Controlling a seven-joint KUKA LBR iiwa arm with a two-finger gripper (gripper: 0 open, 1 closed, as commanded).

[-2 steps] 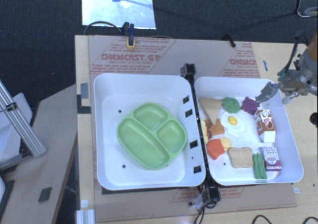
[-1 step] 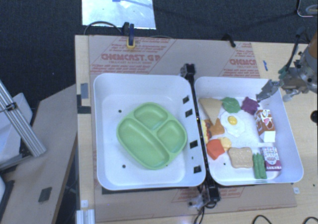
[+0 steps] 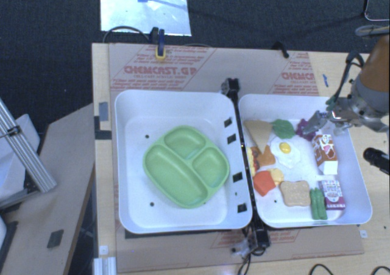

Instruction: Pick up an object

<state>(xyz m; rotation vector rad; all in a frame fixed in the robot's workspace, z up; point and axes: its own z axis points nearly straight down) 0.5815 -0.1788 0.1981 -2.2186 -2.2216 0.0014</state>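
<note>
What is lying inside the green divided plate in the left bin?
The green divided plate in the left bin shows three bare compartments, nothing lying in any. What is under the plate cannot be seen, since it covers the bin floor there.

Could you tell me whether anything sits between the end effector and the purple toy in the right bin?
Nothing visible does. The end effector hangs at the right bin's upper right, right beside the purple toy, with no other item between them.

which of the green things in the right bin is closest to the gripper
The round dark green piece at the bin's top, left of the gripper; the long green one lies at the bottom edge.
</note>
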